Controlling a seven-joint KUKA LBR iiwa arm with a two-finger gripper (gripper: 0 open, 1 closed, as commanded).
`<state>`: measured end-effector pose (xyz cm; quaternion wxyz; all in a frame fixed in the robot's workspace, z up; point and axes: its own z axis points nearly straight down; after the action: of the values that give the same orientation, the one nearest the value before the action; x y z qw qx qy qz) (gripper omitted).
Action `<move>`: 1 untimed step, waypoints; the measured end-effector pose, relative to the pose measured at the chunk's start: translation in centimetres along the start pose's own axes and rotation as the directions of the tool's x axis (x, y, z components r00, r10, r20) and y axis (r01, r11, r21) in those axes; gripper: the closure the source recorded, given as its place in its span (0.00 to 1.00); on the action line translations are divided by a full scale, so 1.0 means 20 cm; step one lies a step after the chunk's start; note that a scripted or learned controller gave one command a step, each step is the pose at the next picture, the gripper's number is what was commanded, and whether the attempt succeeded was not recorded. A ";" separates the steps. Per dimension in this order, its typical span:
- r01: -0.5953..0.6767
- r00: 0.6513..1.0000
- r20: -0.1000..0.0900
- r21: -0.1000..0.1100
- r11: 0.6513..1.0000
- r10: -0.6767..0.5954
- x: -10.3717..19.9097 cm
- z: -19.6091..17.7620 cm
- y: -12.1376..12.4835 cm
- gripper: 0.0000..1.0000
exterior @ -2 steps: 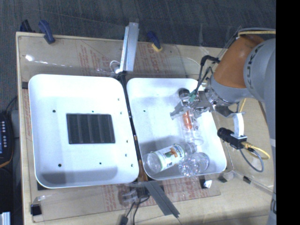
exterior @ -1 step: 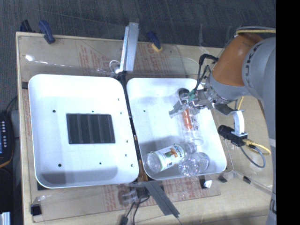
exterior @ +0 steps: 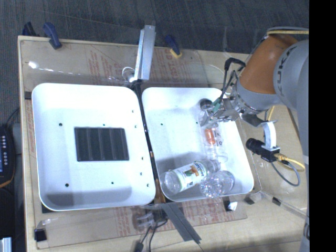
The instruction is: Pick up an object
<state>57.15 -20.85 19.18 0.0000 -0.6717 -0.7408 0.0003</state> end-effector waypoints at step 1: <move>0.003 1.000 0.000 0.001 1.000 -0.003 0.00 -0.05 0.00 1.00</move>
<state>57.19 -20.83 20.17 0.0004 -0.6707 -0.7417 0.0006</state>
